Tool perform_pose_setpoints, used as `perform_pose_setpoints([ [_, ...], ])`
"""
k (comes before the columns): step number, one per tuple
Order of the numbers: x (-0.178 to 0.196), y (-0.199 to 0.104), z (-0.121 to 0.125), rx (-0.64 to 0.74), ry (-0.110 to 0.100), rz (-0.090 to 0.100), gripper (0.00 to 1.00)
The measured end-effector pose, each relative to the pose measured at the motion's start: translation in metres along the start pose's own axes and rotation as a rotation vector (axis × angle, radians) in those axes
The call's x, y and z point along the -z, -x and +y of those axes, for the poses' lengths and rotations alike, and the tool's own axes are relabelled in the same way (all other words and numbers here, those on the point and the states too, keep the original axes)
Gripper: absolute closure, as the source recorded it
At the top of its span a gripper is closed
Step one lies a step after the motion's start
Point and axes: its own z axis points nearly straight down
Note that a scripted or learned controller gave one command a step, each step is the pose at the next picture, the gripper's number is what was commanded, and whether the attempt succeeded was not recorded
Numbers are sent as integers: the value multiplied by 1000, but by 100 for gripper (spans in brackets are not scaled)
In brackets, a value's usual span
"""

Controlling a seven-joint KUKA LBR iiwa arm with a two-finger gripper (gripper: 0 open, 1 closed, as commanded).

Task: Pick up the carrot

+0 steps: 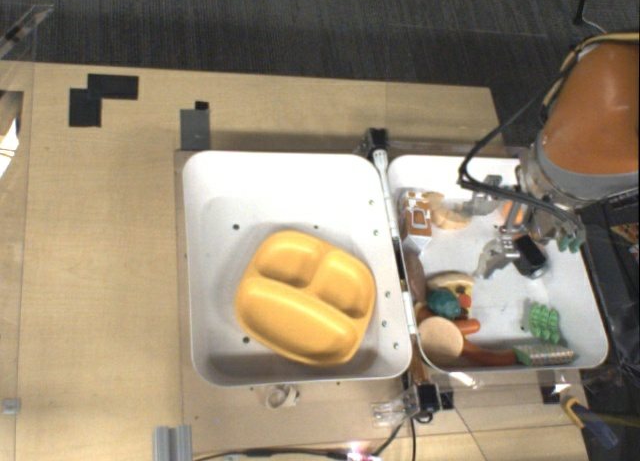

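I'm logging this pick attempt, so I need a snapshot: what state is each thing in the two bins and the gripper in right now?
Yellow bell pepper: lying alone in the left bin.
Carrot: lying at the right bin's near edge, not gripped.
Green block: resting on the right bin's floor.
Gripper: hanging over the right bin, apart from the carrot; open or shut can't be told.

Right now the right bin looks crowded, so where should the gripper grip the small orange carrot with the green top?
Probably take the small orange carrot with the green top from straight above, across its orange end; the round beige ball crowds its near side.
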Motion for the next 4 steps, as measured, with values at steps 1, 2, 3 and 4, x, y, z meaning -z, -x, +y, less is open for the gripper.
perform_pose_setpoints([
  [1,-7,75,-53,104,-2,-3,0],
  [2,-54,99,-118,528,0,-1,0],
  [3,-116,104,-117,731,-8,-13,0],
  [4,-134,71,-106,817,-12,-13,0],
])
